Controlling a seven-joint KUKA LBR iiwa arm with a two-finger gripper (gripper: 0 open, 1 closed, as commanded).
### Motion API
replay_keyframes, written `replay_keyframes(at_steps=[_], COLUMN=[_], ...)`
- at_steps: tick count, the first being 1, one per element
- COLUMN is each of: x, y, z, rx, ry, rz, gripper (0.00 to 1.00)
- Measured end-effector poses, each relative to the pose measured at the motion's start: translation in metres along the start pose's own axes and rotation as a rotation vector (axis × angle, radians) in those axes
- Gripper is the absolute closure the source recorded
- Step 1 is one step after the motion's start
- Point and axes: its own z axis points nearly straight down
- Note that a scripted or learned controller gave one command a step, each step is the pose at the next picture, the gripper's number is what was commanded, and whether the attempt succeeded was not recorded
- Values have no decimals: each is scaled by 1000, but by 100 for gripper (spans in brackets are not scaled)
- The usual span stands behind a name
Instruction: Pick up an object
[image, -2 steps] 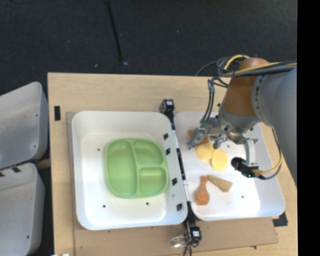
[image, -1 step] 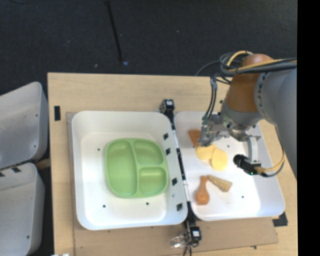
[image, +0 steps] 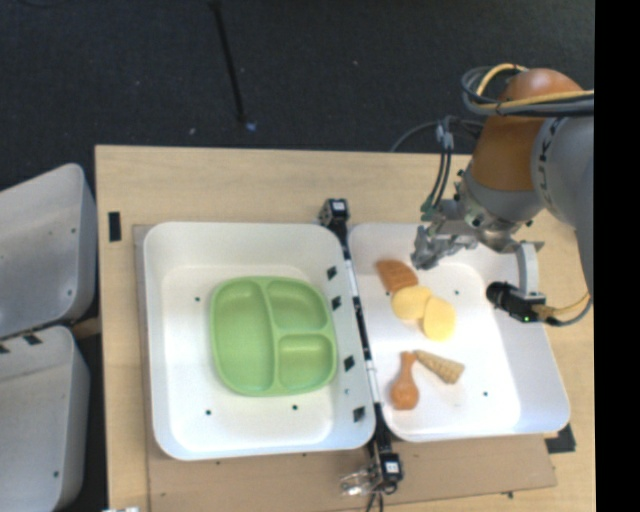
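My gripper (image: 424, 254) hangs over the back of the right bin (image: 520, 400), just right of and above an orange-brown piece (image: 397, 274). Nothing shows between its fingers. In front of it lie two pale yellow round pieces (image: 424, 310) touching each other. Nearer the front of the bin are a tan cone (image: 441, 366) and an orange drumstick-shaped piece (image: 405, 382).
A green divided plate (image: 270, 334) lies in the left bin (image: 180, 420). A ridge with black clips (image: 353, 330) separates the two bins. The wooden bench (image: 240, 180) surrounds them, with white chairs (image: 40, 260) at the left.
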Motion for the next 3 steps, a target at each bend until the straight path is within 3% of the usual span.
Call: replay_keyframes(at_steps=[2,3], x=[-2,53], y=[4,13], z=[-68,-53], rx=[4,7], ry=[1,1], rz=[-3,-5], gripper=[100,100])
